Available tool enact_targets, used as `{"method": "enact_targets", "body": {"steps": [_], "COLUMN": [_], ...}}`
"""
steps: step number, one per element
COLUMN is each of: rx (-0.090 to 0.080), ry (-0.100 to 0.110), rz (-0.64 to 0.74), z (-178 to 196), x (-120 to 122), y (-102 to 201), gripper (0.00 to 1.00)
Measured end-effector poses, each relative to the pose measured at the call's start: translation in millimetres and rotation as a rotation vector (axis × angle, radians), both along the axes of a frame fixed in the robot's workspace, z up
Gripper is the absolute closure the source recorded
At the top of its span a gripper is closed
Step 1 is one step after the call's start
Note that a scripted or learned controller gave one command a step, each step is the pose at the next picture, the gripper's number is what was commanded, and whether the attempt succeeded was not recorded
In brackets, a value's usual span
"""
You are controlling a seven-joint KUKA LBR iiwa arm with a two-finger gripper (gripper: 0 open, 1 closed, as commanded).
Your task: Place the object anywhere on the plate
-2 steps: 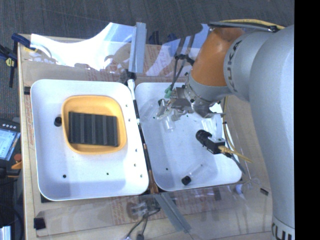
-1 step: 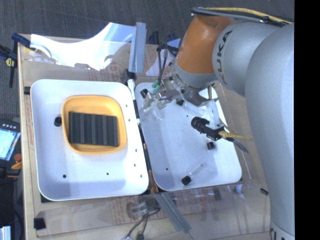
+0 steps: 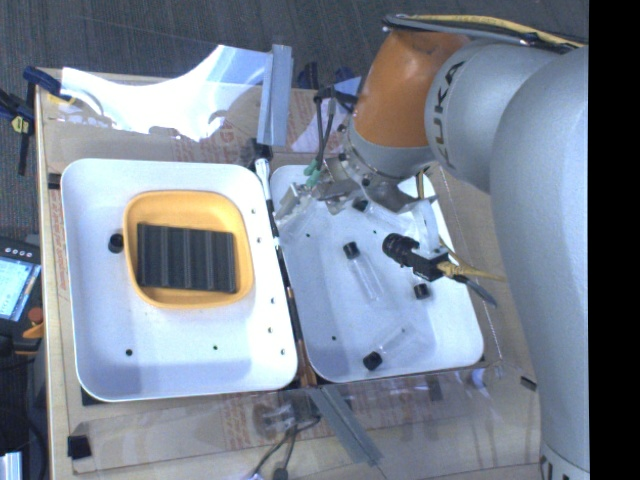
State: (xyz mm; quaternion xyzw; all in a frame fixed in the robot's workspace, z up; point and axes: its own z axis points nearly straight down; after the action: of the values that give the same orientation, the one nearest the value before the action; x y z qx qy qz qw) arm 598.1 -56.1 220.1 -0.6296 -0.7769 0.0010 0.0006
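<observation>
Rounded yellow plate (image 3: 186, 208) with dark ribbed insert in left white bin (image 3: 100, 338); clear capped vials (image 3: 362, 273) (glassy, slender) in right bin (image 3: 455, 343). Gripper (image 3: 318, 190) spread: cannot tell.

The bench (image 3: 60, 138) is seen bearing 2 white bins, the left bin (image 3: 90, 348) beside the right bin (image 3: 455, 343), edges nearly touching.

The big grey arm with its orange band (image 3: 470, 108) blocks the frame's upper right, overhanging the right white bin (image 3: 460, 353). The yellow rectangular plate with dark ridged insert (image 3: 188, 253), centre-left, lies open from above
</observation>
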Motion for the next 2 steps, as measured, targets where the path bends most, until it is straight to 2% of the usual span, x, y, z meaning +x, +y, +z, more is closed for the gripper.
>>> {"method": "enact_targets", "body": {"steps": [1,2], "rx": [0.0,0.0], "ry": [0.0,-0.002], "rz": [0.0,0.221], "z": [0.0,9.2], "x": [0.0,18.2], "y": [0.0,56.2], "gripper": [0.0,0.0]}}
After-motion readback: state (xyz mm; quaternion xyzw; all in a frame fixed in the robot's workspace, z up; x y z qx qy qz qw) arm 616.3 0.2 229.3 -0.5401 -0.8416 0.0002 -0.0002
